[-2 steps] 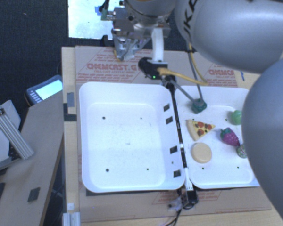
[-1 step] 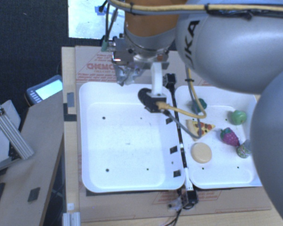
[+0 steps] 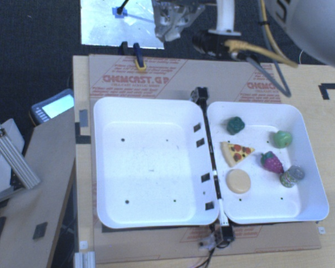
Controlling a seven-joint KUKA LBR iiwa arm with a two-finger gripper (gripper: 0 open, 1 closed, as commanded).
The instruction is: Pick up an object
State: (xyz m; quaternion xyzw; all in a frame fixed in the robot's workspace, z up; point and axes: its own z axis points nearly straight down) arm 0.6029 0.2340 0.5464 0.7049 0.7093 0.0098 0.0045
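The gripper [image 3: 168,28] is hovering at twelve o'clock — seemingly carrying nothing, finger spread unreadable — while the pizza slice [image 3: 236,152] is lying in the right bin [image 3: 310,175], awaiting picking.
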